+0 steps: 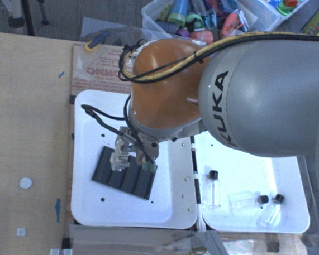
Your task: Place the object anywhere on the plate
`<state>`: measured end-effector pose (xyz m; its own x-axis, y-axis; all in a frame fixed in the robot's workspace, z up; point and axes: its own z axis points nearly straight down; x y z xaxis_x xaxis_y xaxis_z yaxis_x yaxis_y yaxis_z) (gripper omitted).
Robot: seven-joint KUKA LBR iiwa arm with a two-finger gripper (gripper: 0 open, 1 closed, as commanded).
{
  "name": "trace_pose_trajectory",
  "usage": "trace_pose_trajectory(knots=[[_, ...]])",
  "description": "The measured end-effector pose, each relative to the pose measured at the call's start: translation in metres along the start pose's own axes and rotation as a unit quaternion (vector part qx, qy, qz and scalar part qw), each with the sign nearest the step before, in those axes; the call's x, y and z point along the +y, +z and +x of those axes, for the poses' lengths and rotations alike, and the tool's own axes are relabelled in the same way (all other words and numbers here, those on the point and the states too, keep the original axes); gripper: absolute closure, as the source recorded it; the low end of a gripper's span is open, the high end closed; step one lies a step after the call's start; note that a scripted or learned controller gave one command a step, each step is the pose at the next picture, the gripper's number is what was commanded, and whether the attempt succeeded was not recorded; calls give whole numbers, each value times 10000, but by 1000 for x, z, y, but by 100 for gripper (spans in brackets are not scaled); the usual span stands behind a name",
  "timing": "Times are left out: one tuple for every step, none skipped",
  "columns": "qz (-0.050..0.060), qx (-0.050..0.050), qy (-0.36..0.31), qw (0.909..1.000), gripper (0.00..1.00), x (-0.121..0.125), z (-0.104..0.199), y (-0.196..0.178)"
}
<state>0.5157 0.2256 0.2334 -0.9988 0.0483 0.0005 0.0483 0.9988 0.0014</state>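
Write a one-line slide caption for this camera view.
KUKA arm poised over the black ridged plate in the left bin; clear vials lie in the right bin.

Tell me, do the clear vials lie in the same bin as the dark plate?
No, the vials lie in the right bin, and the dark plate in the left bin.

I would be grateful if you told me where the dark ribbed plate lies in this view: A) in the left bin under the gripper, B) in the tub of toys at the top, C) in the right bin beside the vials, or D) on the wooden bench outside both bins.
A: the dark ribbed plate lies flat in the left bin, with the gripper directly over it, while the clear vials lie in the right bin.
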Motion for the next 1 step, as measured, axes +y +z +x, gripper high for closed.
trace_pose_trajectory(knots=[[-7,-8,186,9998,100,2,-57,116]])
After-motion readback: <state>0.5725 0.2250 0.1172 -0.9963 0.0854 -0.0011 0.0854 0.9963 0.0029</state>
